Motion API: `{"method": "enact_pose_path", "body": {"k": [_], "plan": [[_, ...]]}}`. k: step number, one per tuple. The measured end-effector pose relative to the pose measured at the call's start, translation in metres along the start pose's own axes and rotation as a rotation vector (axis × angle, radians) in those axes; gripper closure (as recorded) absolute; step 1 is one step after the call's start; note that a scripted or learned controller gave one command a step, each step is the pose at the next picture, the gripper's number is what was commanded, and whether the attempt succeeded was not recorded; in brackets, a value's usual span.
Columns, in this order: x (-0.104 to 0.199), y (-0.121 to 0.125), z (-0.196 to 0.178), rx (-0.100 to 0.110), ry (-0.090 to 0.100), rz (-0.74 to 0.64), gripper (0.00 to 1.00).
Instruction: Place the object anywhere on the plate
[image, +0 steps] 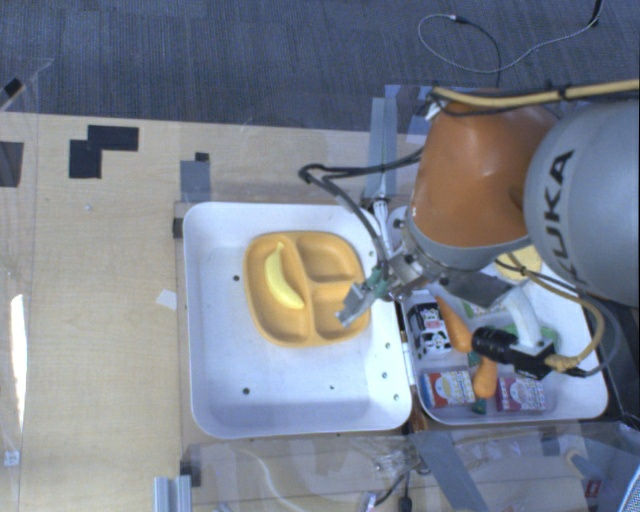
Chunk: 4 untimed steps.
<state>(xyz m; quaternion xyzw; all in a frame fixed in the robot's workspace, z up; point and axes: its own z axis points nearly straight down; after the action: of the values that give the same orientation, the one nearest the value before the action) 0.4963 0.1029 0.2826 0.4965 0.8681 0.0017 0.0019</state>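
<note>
A yellow divided plate (305, 288) lies in the left white bin (290, 400), toward its upper right. A yellow banana (279, 280) rests in the plate's long left compartment, lying lengthwise. My gripper (357, 299) hangs over the plate's right rim, next to the lower right compartment and well right of the banana. Nothing shows in it. The orange band and grey body of the arm (480, 180) cover the upper part of the right bin.
The right bin (590, 400) holds several small items: an orange carrot (456, 326), a second orange piece (485, 379), two small cartons (450, 386), a black-and-white pack (428, 330). Cables (340, 185) loop off the wrist above the plate.
</note>
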Motion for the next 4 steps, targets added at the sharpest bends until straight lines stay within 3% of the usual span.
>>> {"method": "enact_pose_path", "body": {"k": [1,2,3,4], "plan": [[-0.032,0.041,-0.079,-0.005,-0.002,-0.028,0.0],[-0.066,-0.021,-0.019,0.0,-0.001,-0.009,0.0],[-0.065,-0.02,-0.077,-0.005,-0.003,-0.09,0.0],[-0.049,0.026,-0.001,0.0,0.0,0.041,0.0]]}}
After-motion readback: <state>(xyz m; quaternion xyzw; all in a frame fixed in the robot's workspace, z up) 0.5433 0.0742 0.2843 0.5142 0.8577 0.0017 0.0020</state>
